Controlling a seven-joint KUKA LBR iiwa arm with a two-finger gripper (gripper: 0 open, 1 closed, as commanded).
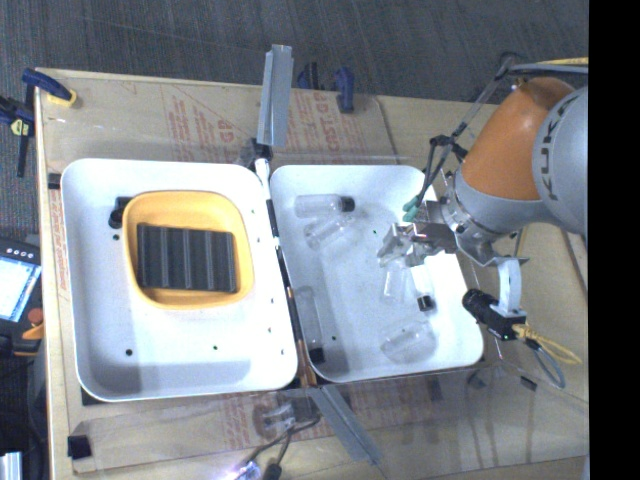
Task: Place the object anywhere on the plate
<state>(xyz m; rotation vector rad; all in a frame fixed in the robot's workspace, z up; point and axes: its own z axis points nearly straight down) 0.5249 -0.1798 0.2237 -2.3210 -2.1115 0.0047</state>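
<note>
A yellow plate point(185, 208) with a dark ribbed middle lies in the left bin point(100, 358). Several clear plastic objects lie in the right bin point(345, 368): a bottle with a black cap point(322, 206) at the back, another clear piece point(325, 234) just in front of it, a small vial with a black cap point(418, 296) and a cup-like piece point(406, 343) at the front right. My gripper point(400, 246) hangs over the right side of this bin, just above and behind the small vial. Clear plastic blurs into its metal tips.
A long clear tube point(306, 318) lies along the right bin's left wall. Clamps point(50, 86) and a metal bar point(275, 93) stand at the bench's back edge. Cables and a black fitting point(495, 313) hang off the arm at the right.
</note>
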